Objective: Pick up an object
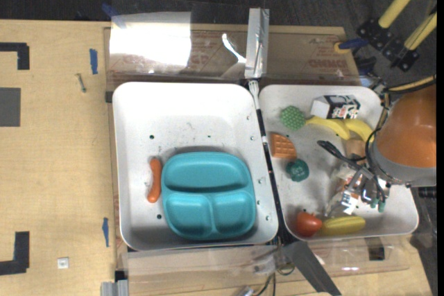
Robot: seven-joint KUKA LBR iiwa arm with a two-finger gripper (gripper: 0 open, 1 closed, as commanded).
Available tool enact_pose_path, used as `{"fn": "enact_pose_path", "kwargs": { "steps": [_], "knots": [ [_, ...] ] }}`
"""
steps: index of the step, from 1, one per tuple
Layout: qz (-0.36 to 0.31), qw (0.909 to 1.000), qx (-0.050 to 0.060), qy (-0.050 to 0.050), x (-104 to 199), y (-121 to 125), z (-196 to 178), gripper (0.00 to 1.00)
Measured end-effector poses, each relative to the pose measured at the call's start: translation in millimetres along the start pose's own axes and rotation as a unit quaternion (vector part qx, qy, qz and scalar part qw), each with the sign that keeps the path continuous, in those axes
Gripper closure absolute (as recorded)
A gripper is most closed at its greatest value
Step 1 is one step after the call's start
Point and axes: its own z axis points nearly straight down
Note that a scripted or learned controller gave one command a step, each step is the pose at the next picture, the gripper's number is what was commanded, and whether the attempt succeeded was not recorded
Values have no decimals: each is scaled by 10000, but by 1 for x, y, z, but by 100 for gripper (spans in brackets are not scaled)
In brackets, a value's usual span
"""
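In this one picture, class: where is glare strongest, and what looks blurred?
Camera view: glare washes out the clear panel behind the left bin; the gripper over the right bin is a blurred tangle; the teal tray stays crisp.

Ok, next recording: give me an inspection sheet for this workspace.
Surface: two white bins; left bin, right bin.
Job's things: left bin holds teal divided tray and orange carrot; right bin holds banana, green ball, waffle, teal knob, tomato, yellow piece, small carton.
Clutter: nothing seen.
Grippers: tool low over right bin, state unclear.
Cables: wires at tool.
Surroundings: wooden bench.
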Motion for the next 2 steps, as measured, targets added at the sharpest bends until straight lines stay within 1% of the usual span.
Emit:
{"fn": "enact_pose_path", "kwargs": {
  "steps": [2],
  "knots": [
    [-180, 9998, -25, 5, -4, -5, 0, 0]
  ]
}}
